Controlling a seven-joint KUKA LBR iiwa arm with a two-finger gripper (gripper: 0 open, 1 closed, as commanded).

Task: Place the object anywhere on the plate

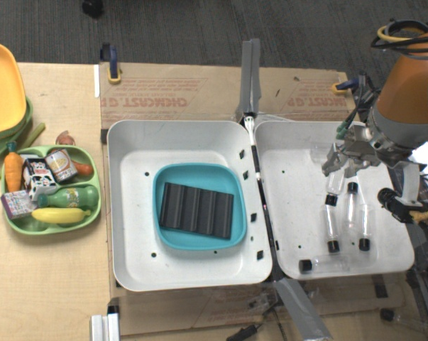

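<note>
Dark ridged block [197,209] lying on teal plate [229,178] in left bin [128,148]. Claw [343,163] above clear tubes [345,215] in right bin [292,148]; cannot tell its grip.

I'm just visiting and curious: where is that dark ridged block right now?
The dark ridged block lies on the teal plate in the left white bin, across from the end effector over the right bin.

Single arm [405,94] — broad orange band over a grey wrist section. Yellow and black cables loop above the orange part. Wrist hardware is grey metal with small dark fittings, cluttered. Gripper [341,160] has two long, thin fingers — pale, near-transparent shafts ending in small black tips.
</note>
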